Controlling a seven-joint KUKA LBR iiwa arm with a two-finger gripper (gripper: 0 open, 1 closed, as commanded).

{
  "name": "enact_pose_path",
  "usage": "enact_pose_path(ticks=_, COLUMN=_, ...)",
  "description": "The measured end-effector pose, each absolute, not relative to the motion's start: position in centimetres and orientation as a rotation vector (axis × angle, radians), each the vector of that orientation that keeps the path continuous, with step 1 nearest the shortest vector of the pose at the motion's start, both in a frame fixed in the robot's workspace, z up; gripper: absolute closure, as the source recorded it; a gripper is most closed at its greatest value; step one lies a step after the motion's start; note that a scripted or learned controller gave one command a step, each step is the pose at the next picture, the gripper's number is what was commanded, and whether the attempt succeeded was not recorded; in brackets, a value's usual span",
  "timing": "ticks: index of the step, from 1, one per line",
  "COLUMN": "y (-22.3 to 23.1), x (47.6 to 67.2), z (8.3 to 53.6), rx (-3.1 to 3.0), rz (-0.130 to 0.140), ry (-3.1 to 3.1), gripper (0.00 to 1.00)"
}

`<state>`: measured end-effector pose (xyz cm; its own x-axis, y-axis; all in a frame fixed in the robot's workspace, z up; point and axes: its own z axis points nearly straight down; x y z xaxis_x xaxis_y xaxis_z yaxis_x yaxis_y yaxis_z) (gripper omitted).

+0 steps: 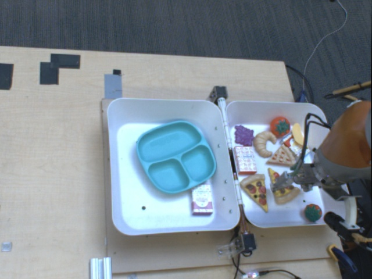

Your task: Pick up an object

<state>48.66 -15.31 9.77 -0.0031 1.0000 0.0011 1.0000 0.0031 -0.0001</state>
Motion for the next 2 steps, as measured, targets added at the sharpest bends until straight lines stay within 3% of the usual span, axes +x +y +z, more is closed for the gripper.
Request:
enact_pose_path(ticks=1, y=-15.3, x=49.03, z=11.08, rx=-2.221, rz=-0.011, ry=-2.232, gripper=1.0)
enact_pose_path(ticks=2, y=-15.3, x=49.02, z=11.07, rx=-2.221, rz=-0.011, ry=-2.232, gripper=0.0)
